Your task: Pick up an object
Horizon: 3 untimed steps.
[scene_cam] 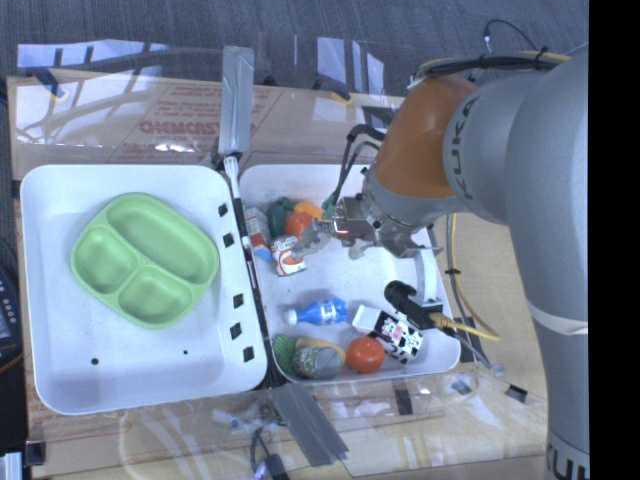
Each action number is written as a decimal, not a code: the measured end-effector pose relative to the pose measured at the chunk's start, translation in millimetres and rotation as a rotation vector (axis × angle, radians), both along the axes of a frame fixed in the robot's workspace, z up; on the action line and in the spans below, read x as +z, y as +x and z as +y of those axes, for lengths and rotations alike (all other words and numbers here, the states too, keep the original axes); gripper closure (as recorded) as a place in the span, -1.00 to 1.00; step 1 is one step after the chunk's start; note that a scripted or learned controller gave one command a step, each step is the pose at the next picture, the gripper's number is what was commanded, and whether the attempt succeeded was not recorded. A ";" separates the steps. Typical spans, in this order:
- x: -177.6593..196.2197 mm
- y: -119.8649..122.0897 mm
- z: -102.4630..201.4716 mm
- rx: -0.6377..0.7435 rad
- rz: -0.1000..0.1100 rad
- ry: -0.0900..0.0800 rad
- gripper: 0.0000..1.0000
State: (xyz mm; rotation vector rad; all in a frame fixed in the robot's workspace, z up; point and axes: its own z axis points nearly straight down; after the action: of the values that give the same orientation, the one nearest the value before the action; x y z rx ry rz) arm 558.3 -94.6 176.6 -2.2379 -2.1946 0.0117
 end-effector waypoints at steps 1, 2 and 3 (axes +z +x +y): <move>16.0 11.4 22.7 0.367 -0.008 0.002 -1.00; -86.1 38.0 -4.8 0.317 -0.006 0.000 -1.00; -86.1 38.3 -3.7 0.319 -0.007 0.001 -1.00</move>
State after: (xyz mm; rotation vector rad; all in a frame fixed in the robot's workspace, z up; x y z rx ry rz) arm 596.6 -98.3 90.5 -1.8644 -2.5260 0.0043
